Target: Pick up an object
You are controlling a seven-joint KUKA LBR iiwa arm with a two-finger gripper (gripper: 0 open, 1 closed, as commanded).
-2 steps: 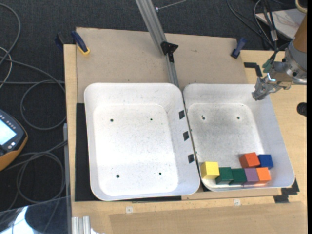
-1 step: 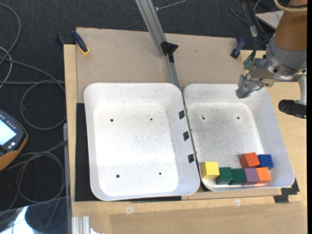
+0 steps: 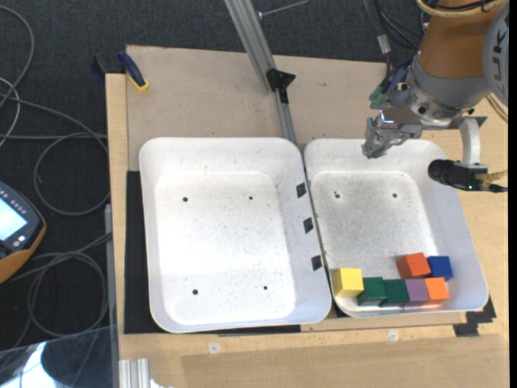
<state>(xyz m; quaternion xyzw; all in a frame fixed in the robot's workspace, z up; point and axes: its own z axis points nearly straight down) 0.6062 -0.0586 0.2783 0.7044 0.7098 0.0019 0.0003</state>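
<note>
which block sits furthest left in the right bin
The yellow block. It ends the row at the bin's near edge, left of the green blocks; the others lie further right.

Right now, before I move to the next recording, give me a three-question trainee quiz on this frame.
1. True or false: the gripper is at the far rim of the right bin, away from the blocks.
2. Which block lies furthest left in the cluster? A) yellow block B) blue block C) purple block
3. Fill in: the blocks sit along the ___ edge of the right bin, nearest the camera.

Key: 1 true; 2 A; 3 near (bottom).
</note>
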